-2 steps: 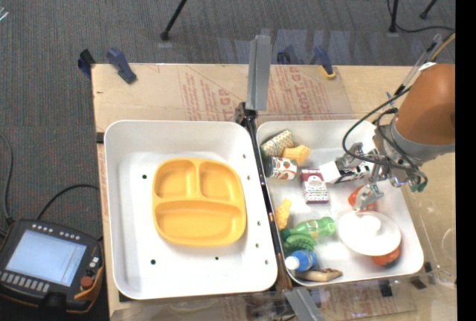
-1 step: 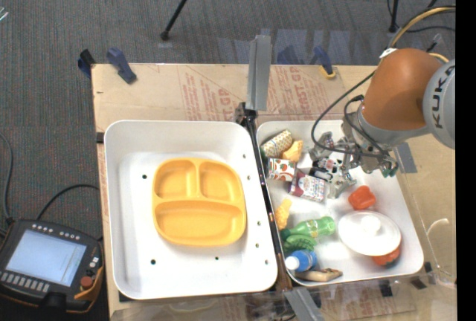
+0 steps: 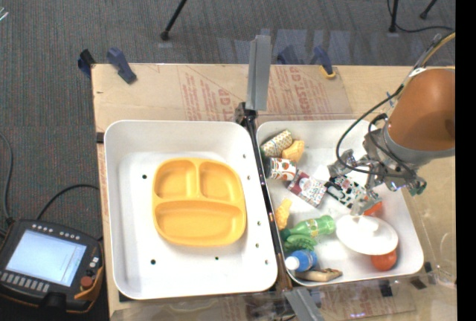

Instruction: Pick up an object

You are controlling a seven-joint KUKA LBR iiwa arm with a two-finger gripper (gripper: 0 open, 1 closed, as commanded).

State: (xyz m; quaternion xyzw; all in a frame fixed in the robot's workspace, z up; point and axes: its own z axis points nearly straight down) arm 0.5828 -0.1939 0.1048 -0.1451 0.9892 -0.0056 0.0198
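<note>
**Operator:** Over the right bin (image 3: 413, 238), at about three o'clock in my view, I see the gripper (image 3: 362, 193) hanging low under the orange band of the arm (image 3: 420, 115). Cables and wrist housing crowd it, so I cannot tell how it is set.

**Colleague:** Anything under it?

**Operator:** A black-and-white patterned packet (image 3: 343, 189) sits right beneath it, partly covered. Whether there is contact I can't make out. At its nine o'clock lies a dark red packet (image 3: 307, 189). At six o'clock, a white lid (image 3: 367, 235) overlaps something orange-red (image 3: 384, 261), mostly hidden.

**Colleague:** Further out?

**Operator:** A green bottle (image 3: 312, 226) lies on its side toward seven o'clock, a blue-capped bottle (image 3: 302, 261) below it. Small yellow and patterned items (image 3: 285, 143) crowd the bin's eleven o'clock corner, too jumbled to name. Well apart at nine o'clock, the left bin (image 3: 126, 163) carries a yellow divided tray (image 3: 199, 202). The arm is cut off at the frame's right.
</note>
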